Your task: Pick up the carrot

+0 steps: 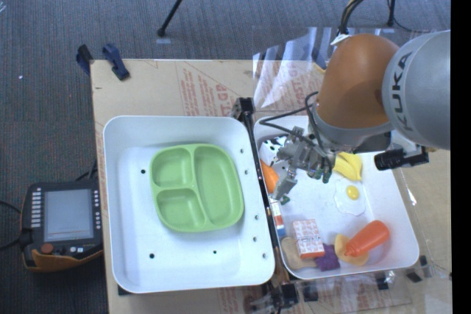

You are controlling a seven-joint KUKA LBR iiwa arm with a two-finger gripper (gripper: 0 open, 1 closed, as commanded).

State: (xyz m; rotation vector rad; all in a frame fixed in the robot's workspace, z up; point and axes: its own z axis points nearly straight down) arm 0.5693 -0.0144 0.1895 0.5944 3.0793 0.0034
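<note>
White "KUKA" lettering runs along the grey arm (pixel 412 95) above the right bin (pixel 401 232), and faint red print crosses the cardboard-covered table (pixel 213 84). The end effector (pixel 287 184), whether open or closed I cannot tell, hangs just beside the carrot (pixel 268 177) at the right bin's left edge. Nearby lie a banana (pixel 349 165), fried egg (pixel 352 198), small printed carton (pixel 307 239) and orange bottle (pixel 364 239); the left bin (pixel 125 232) holds a green divided plate (pixel 196 186).

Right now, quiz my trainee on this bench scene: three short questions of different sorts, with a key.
1. True or false: the green three-compartment plastic plate lies in the right white bin.
2. Which lies nearest the pincer? A) small orange carrot B) fried egg toy C) orange plastic bottle
3. Fill in: the yellow banana toy lies in the ___ bin.

Key: 1 false; 2 A; 3 right.
</note>
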